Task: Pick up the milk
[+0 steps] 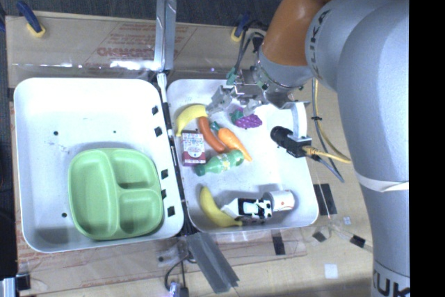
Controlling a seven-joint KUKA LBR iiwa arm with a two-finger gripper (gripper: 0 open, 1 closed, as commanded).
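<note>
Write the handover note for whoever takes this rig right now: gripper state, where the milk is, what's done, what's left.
Gripper: at the far end of the right bin, above the purple grapes and carrots; nothing seen between its fingers.
Milk: cow-patterned bottle lying on its side at the near end of the right bin, beside a banana, well away from the gripper.
Left bin: holds a green divided plate.
Done: nothing; milk untouched.
Left: move to the near end, grasp the milk, lift it.
</note>
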